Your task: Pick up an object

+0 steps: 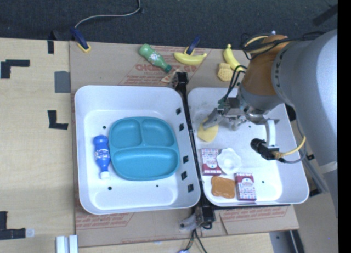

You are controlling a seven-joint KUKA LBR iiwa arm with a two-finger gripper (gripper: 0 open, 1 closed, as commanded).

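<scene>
Where the gripper (213, 119) reaches down at centre frame, its jaws are spread just above a pale yellow food piece (208, 133) in the right bin (296, 189). Below lie two small cartons (245, 186), an orange piece (222, 187) and a white cup (228, 160). The left bin (88, 103) holds a blue divided plate (144, 148) beside a blue bottle (101, 155).

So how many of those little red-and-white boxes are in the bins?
2, both in the right bin: one little box beside the white cup, another box near the front edge. The arm could hide more.
</scene>
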